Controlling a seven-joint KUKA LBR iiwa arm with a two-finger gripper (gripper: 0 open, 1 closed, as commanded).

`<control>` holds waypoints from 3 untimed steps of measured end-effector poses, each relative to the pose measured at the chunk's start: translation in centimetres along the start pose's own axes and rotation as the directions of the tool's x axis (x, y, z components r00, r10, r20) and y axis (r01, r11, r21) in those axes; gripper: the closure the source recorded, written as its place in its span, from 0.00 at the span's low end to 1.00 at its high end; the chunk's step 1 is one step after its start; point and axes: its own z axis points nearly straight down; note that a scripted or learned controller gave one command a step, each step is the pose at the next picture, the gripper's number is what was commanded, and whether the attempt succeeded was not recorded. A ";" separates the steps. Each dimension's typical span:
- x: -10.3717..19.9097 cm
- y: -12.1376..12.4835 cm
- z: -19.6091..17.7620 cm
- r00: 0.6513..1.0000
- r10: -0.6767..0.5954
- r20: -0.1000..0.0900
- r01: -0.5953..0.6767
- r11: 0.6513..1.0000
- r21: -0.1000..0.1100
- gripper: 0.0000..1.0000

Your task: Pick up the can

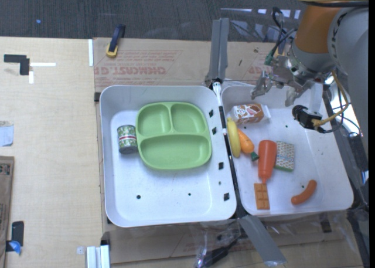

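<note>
A: Where is the small can with the green label?

B: In the left white bin, touching the green divided plate, far from the two-finger gripper.

A: Any readable writing?

B: No, too small.

A: The gripper?

B: Fingers apart, holding nothing, above the right bin.

the grey arm reaches in from the right (orange band uppermost), gripper spread and holding nothing.
</note>
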 end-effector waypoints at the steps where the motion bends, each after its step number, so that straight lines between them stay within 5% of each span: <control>1: -1.9 -1.2 6.7 0.988 -0.152 -0.001 0.152 0.988 0.000 0.00; 2: -2.8 -2.0 8.4 0.991 -0.137 -0.008 0.137 0.990 -0.027 0.00; 3: -2.2 -4.7 10.0 0.978 -0.207 -0.001 0.207 0.978 0.001 0.00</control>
